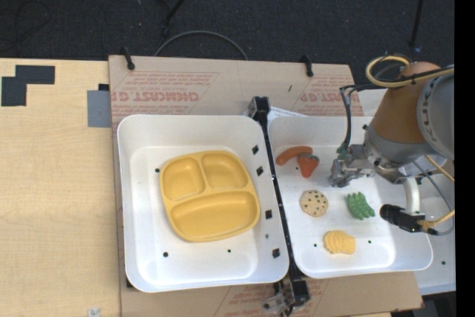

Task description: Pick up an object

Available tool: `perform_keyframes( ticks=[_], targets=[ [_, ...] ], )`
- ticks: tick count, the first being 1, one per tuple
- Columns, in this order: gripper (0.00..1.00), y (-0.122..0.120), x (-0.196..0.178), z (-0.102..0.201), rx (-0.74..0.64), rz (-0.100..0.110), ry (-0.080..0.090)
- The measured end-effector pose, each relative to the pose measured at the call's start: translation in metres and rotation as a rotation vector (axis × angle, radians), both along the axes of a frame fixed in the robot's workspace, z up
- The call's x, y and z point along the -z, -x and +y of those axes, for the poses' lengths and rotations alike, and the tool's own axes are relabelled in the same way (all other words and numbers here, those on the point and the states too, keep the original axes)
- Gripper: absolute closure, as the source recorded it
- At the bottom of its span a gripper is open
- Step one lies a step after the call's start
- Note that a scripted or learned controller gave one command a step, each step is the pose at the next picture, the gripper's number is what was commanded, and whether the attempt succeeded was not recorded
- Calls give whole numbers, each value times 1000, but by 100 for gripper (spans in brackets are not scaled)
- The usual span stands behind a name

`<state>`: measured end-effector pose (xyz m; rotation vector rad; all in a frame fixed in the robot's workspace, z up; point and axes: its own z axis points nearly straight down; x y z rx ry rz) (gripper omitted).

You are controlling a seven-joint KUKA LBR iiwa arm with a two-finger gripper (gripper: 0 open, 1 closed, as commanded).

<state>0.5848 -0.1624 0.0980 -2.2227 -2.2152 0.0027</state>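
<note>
Objects up for picking all sit in the right-hand shallow white bin (415, 252): an orange sausage-shaped toy (292, 154) at abt 10 o'clock of that bin, a small orange-red carrot-like toy (309, 165) touching its right end, a round tan cookie w/ dark chips (314, 203) near bin centre, a bumpy green vegetable toy (360, 206) just beside the cookie at its 3 o'clock, and a yellow corn-cob-shaped toy (339, 242) at abt 6 o'clock. Left white bin (137, 152) holds a yellow three-compartment plastic tray (210, 194), lying flat and a bit rotated. Grey arm w/ orange band (404, 119) reaches in from 3 o'clock; its metal gripper (343, 173) hangs over the right bin, near the carrot toy's right side and at abt 11 o'clock of the green toy. Can't tell from this slant how wide the gripper is set; nothing visibly held in it, and whether it touches the bin floor is unclear. Step in hand, as I read it: approach/positioning over a target, pick not yet made. Nearest candidates are the carrot toy and green toy. Next move prob calls for centring over one item, descending w/ the grip set across the item's narrow side, closing, then lifting straight. Risk: carrot and sausage touch each other, so a grab there may nudge both or slip; green toy stands more apart, looks the cleaner pick.
</note>
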Motion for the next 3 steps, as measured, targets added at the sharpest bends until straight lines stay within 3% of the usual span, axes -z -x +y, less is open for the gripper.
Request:
perform_keyframes(
  ticks=[2,3],
  targets=[
    [100,-5,-91,-13,-2,-6,2],
    [100,-9,-154,-11,-6,-9,3]
  ],
)
